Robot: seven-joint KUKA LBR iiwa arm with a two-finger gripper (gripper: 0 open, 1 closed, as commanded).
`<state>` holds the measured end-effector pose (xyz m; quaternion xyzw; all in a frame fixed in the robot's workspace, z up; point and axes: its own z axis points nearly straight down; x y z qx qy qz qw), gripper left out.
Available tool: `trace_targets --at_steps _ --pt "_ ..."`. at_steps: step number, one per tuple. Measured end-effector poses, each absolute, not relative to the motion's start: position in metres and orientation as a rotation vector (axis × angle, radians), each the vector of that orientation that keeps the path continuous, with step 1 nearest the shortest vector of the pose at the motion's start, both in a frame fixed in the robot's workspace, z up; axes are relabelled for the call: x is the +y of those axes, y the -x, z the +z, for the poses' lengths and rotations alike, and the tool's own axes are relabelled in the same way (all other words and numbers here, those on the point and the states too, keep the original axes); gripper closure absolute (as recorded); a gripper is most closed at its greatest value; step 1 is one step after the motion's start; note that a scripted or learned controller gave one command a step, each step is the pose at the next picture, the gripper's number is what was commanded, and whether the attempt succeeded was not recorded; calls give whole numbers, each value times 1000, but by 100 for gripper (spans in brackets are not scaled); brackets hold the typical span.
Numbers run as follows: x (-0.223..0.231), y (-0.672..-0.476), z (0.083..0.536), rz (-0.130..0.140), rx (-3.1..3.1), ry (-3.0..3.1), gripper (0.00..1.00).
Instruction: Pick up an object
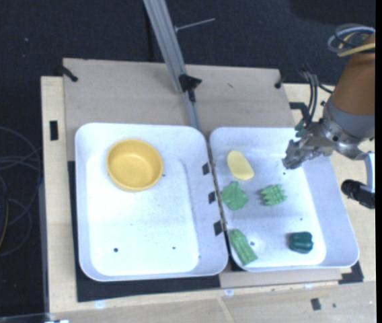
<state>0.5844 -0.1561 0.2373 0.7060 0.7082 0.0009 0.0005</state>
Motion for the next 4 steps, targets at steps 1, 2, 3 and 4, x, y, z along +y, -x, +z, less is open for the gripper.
trace_targets --at_steps 1,2,3,4 --pt "-107 -575 245 3 2225 -2217 100" --pt "-52 -568 237 1 2226 -2217 100" --pt "8 -571 231 2 2227 -2216 100" --pt "61 -565 227 2 2227 -2217 100"
